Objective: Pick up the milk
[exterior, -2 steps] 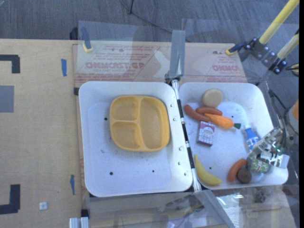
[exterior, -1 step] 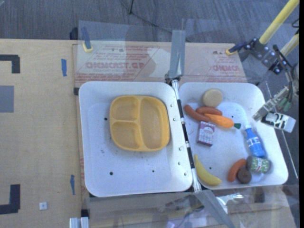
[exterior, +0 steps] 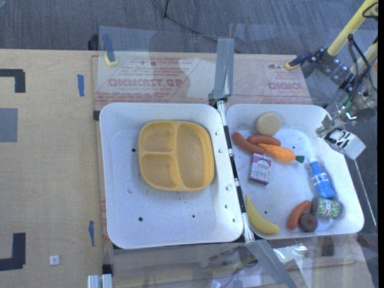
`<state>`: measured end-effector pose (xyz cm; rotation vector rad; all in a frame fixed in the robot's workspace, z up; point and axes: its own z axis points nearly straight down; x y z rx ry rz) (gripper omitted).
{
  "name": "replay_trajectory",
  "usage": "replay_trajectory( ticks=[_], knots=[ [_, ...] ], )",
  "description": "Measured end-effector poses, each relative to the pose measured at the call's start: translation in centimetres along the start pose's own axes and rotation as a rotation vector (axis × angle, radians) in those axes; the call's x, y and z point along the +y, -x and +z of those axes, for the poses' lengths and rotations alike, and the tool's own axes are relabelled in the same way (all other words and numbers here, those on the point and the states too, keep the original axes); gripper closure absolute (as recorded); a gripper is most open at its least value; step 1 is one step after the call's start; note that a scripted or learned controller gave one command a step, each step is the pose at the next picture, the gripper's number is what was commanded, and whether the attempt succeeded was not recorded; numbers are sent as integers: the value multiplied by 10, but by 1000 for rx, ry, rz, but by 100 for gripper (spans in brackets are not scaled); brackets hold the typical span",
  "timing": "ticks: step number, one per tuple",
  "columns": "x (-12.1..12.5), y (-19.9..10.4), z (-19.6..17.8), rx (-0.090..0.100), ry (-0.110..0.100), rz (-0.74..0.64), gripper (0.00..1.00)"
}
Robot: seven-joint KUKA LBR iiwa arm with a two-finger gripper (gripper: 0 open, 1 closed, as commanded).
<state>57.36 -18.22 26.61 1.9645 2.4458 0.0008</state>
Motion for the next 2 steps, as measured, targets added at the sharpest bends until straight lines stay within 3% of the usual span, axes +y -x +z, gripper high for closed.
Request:
replay_trajectory(
  ticks=[1,2],
  knots=[
    [-12,39,147,2,-2,138,100],
    [61,-26,30,1,-1,178,100]
  ],
)
